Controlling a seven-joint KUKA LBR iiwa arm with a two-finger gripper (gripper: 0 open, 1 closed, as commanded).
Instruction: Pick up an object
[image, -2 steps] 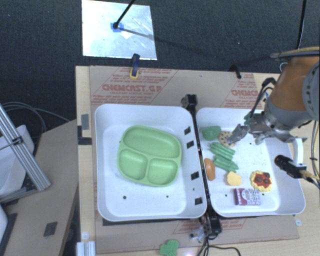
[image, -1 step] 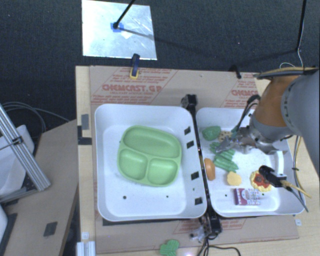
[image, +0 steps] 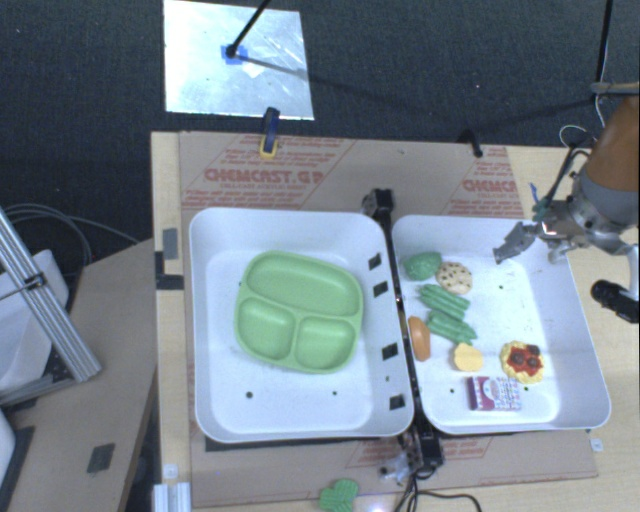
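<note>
arm: the grey arm (image: 612, 170) comes in from the right edge, orange band showing near the top corner, wrist hanging over the upper right part of the right bin.
gripper: the gripper (image: 534, 247) sits above the bin's upper right area, two fingers spread, one reaching left at (image: 510, 248), the other lower right; jaws released, nothing between them.
right bin: the right bin (image: 585, 340) carries all the small toy food, clustered in its left and lower half.
green leafy piece: the green leafy piece (image: 423, 265) lies near the bin's upper left, just beside the cookie.
cookie: the cookie (image: 453, 276) rests right of the leafy piece, well left of the gripper and apart from it.
green beans: the green beans (image: 446, 311) lie slanted below the cookie.
orange piece: the orange piece (image: 420, 338) lies by the bin's left wall.
yellow piece: the yellow piece (image: 467, 356) sits just below the beans.
pizza slice: the pizza slice (image: 523, 361) with red topping lies right of the yellow piece.
red packet: the red packet (image: 494, 393) lies flat near the bin's front wall.
left bin: the left bin (image: 215, 400) holds a green divided plate (image: 298, 310), three compartments, lying flat.
bench edge: a small green item (image: 339, 495) lies outside the bins at the front.
</note>
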